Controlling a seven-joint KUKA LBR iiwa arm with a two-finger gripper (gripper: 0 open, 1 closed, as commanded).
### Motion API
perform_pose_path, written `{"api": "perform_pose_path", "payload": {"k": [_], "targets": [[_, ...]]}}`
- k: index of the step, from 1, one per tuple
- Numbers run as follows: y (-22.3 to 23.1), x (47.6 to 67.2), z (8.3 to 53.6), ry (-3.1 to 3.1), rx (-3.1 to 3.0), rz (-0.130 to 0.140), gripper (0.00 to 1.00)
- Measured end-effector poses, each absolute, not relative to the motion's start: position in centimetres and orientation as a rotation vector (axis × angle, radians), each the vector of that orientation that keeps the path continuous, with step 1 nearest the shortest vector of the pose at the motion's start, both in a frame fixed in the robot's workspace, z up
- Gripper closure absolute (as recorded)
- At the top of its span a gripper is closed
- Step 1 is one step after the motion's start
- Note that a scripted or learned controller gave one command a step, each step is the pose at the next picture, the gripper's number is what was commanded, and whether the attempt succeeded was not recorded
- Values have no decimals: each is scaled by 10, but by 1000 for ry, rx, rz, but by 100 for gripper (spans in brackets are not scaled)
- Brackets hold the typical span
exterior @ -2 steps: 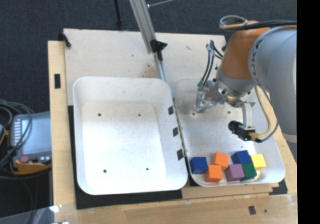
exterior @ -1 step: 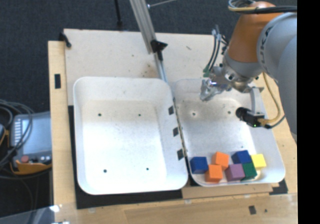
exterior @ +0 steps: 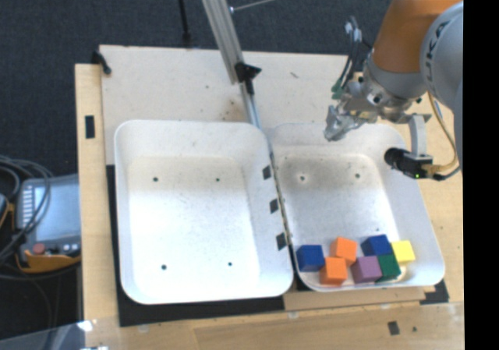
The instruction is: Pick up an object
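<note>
Foam-like cubes (exterior: 355,259) look light, rigid; pinch opposite flat faces. You can't tell the end effector's (exterior: 334,130) state.

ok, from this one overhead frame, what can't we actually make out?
- Gripper, camera view: fingertips too small and blurred against the bin rim, so their state can't be read.
- Arm: cut off by the frame's top and right.
- Blocks in the right bin: packed together at the near wall; whether they touch or overlap is unclear.
- Device at the left: cut by the edge, display too small to read.
</note>
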State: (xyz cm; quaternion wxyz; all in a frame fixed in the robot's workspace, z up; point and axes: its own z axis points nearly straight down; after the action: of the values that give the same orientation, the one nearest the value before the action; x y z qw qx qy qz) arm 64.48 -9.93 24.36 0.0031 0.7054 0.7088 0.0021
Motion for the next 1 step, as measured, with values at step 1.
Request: {"api": "perform_pose_path", "payload": {"k": [1], "targets": [[-100, 646, 297, 2222, 2212, 8, 100]]}}
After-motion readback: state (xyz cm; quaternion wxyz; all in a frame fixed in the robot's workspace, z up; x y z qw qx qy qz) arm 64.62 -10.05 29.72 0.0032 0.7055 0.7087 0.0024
